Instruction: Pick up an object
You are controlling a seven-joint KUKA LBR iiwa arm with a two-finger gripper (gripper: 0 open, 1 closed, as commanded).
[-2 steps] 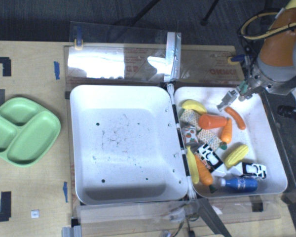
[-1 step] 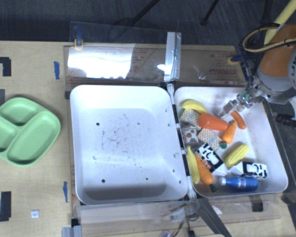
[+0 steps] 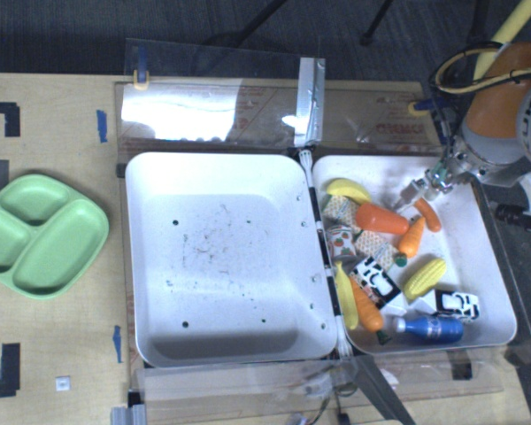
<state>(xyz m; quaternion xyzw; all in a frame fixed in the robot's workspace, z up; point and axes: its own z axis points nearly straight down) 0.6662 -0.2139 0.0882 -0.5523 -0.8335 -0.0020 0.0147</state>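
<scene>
- The hand [image 3: 425, 187] is seen at the far right of the right bin [image 3: 494, 264], low over the bin's far part, with the arm [image 3: 504, 113] reaching in from the right.
- How far the hand is opened cannot be told from this view; nothing is visibly held by it.
- The objects to be picked lie heaped in the right bin; the left bin [image 3: 221, 246] is marked only by specks and scuffs.
- Closest to the hand, a small orange carrot [image 3: 429, 214] lies just near and slightly right of it, its long axis slanted from far-left to near-right.
- A larger orange carrot [image 3: 382, 220] lies to the near left of the hand, its long axis running roughly left to right.
- A banana [image 3: 349, 189] is found further left, at about the same depth as the hand.
- Well nearer than the hand are an ear of corn [image 3: 424, 276], a blue bottle [image 3: 427, 329] and a black-and-white block [image 3: 457, 305].
- A short descent toward the near side is judged to be what the next move calls for, the small carrot being the likeliest target.
- A green divided plate [image 3: 37, 235] rests on the counter [image 3: 62, 343] far to the left, well apart from the bins.
</scene>
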